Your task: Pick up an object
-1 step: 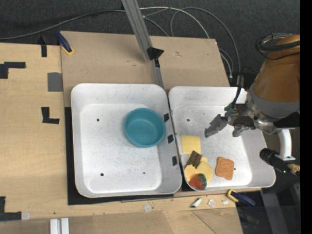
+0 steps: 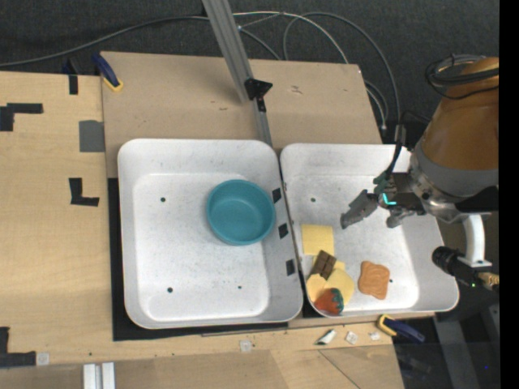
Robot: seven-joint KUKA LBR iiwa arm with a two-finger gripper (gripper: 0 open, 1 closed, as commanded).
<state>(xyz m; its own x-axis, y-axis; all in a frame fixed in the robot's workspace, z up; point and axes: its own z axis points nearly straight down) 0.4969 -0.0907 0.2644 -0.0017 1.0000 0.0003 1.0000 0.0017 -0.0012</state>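
My gripper (image 2: 375, 215) hangs over the middle of the right bin (image 2: 349, 164), open, with nothing between its fingers. Below it, in that bin's near part, lie a pale yellow block (image 2: 317, 237), a small brown block (image 2: 324, 263), a yellow rounded piece (image 2: 340, 282), a red and green piece (image 2: 329, 301) and an orange toast-like piece (image 2: 374, 279). The yellow block is nearest, just down and left of the left finger (image 2: 355, 214). A blue bowl (image 2: 240, 211) sits upright in the left bin (image 2: 154, 177).
A grey pole (image 2: 231, 39) slants down from the top to the divide between the bins. Cables (image 2: 324, 31) run behind the bench. Blue-and-yellow clamps (image 2: 108, 71) sit at the board's far left corner and at its front right (image 2: 397, 327).
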